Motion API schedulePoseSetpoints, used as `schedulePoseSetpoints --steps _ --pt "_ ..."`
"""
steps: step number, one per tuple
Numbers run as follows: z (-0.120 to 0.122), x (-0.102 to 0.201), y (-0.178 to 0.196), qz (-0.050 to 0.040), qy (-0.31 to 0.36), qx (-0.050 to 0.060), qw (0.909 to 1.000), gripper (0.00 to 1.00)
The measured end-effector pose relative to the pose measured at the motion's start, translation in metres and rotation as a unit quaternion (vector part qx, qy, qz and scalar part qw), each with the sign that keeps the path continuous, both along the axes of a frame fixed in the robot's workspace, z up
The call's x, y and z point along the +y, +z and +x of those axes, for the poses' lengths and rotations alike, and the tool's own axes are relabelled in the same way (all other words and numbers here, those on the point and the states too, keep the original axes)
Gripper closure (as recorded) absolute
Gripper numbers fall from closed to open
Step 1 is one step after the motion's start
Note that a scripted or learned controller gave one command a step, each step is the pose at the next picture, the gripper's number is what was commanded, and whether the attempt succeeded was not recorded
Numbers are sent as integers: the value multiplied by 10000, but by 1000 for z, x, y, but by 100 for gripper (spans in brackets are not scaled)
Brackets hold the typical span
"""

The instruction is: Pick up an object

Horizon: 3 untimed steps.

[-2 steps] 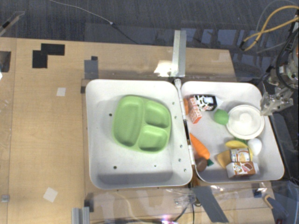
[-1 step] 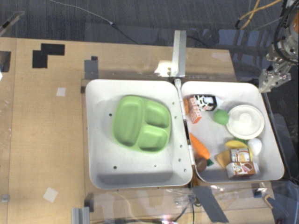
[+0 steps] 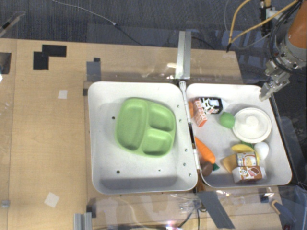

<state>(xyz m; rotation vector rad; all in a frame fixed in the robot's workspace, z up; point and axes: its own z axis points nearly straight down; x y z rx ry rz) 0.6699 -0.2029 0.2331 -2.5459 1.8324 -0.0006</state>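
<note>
My gripper hangs over the far right corner of the right bin, open, with nothing between its fingers. Below it and to the left, inside that bin, lies a white round bowl. Around the bowl are a green ball, a black-and-white cow-patterned item, an orange-and-white carton, a carrot, a yellow banana, a white egg and a printed box. The gripper touches none of them.
The left bin holds a green divided plate. A metal post stands at the back between the bins. Yellow and black cables loop above the wrist at the back right. Wooden bench stretches to the left.
</note>
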Motion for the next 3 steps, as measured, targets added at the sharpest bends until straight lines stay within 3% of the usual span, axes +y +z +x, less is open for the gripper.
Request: schedulePoseSetpoints --steps 1,2,3 --pt "1 31 43 -3 -547 -39 9985 100" --pt "0 7 58 -11 376 -26 9993 100" --pt "0 12 39 -32 3456 -24 9384 100"
